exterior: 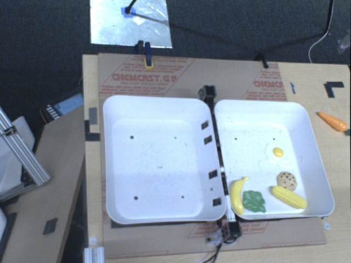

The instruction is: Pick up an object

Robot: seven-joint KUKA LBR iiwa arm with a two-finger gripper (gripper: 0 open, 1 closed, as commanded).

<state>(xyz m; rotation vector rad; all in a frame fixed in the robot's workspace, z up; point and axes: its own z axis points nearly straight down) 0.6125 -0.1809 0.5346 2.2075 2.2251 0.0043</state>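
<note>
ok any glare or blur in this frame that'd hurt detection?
Camera view: even, soft lighting, faint shadows; the foil sheet at top reflects brightly; the fried egg has a white that nearly vanishes against the right bin; overall slightly soft, so the cookie shows little texture.

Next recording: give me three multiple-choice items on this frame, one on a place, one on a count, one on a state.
1. Where does the carrot lie?
A. in the left bin
B. on the bench, right of the right bin
C. in the right bin

2. How many items lie in the right bin?
A. two
B. five
C. eight

3. How do the banana and the green leaf sit?
A. touching, side by side
B. in separate bins
C. stacked on the cookie

Key: 1 B, the carrot lies outside the bin wall. 2 B, banana, leaf, corn, cookie, fried egg. 3 A, their edges meet.
</note>
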